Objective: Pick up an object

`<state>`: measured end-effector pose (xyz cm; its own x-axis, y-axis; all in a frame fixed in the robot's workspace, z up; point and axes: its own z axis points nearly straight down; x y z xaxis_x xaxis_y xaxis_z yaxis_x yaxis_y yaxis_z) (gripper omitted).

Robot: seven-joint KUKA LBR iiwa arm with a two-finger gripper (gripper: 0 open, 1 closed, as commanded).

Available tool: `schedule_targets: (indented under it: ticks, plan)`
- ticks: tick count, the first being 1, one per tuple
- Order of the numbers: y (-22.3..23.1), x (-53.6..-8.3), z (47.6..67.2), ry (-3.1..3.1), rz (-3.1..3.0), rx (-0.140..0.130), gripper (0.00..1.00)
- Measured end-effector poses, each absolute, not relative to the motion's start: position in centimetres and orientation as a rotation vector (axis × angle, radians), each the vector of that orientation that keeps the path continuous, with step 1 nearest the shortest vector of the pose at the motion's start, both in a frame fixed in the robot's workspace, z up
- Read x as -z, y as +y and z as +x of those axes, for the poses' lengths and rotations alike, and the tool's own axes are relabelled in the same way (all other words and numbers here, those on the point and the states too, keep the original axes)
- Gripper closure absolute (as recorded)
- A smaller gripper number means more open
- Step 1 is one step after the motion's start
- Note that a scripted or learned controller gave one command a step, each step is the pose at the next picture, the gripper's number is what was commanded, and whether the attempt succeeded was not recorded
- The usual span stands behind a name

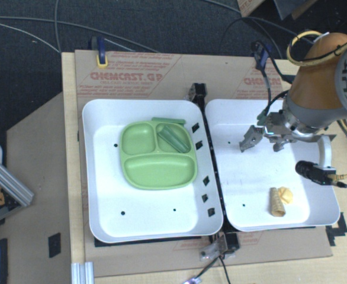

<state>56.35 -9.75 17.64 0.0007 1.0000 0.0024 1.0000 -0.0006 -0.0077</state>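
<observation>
Looking down at the gripper point(264, 139), we've got its two fingers spread apart with nothing between them, hanging over the upper part of the right bin point(238, 176). That bin sits on a brown bench top point(161, 70) with red print on it, and beyond the bench is dark carpet point(31, 52) with grey cables trailing across.

Below the gripper and a little right, near the bin's lower edge, we can see the only loose thing in there: a small tan piece point(279, 200), ridged body with a yellower end. Its long axis runs roughly up-down in the view, yellow end tipped toward the upper right.

Off to the gripper's left, the left bin point(102, 218) holds a green divided plate point(158, 155).
</observation>
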Motion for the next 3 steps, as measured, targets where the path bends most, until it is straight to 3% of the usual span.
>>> schedule_targets:
  ticks: [2, 3]
  plan:
    - [-9.7, -8.2, 56.3, -2.216, -2.218, -0.004, 0.00]
    - [-9.7, -9.6, 56.4, -2.219, -2.221, 0.002, 1.00]
